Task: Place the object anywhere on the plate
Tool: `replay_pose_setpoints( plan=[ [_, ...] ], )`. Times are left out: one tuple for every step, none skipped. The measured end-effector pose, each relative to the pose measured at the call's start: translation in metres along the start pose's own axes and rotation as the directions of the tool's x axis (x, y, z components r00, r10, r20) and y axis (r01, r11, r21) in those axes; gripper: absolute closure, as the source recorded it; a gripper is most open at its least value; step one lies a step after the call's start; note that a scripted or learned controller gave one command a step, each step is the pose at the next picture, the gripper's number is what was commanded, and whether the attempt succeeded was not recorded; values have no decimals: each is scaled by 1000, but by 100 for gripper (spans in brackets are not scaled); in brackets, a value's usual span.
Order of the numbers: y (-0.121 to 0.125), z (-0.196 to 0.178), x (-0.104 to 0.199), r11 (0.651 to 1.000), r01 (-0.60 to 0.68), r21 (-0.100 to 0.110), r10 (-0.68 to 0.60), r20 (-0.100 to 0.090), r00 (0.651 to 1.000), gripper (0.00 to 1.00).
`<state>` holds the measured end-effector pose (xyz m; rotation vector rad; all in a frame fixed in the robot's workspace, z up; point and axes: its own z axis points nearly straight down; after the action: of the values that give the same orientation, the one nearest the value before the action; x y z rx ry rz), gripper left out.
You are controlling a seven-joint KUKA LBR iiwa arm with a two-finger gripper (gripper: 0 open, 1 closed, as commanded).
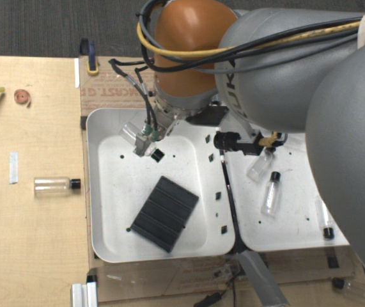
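A black ribbed rectangular plate [165,213] lies flat and turned at an angle in the front half of the left bin [105,235]. A small black block [157,154] rests on the bin floor behind the plate, a short way from its far corner. My gripper [137,141] hangs over the back of the left bin, just left of the block. Its two pale fingers [131,133] stand apart with nothing between them, and the block sits beside the nearer fingertip, outside the gap. The orange wrist band [188,43] and grey arm hide the bin's back edge.
The right bin [284,235] holds clear vials with dark caps [271,190] and a small piece at its right [328,232]. Outside the bins, another clear vial [54,184] lies on the wooden bench at the left. A black divider [228,197] runs between the bins.
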<state>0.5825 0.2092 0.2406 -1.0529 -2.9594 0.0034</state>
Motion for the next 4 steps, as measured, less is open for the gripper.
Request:
replay_pose_setpoints(
  plan=[
    [52,-134,-39,989,149,-2,-149,3,989,100],
    [-2,-44,30,981,196,1,-196,-1,981,100],
    [-55,93,77,914,407,0,-407,-2,914,100],
    [10,47,4,956,294,-3,-294,2,956,100]
  ],
)
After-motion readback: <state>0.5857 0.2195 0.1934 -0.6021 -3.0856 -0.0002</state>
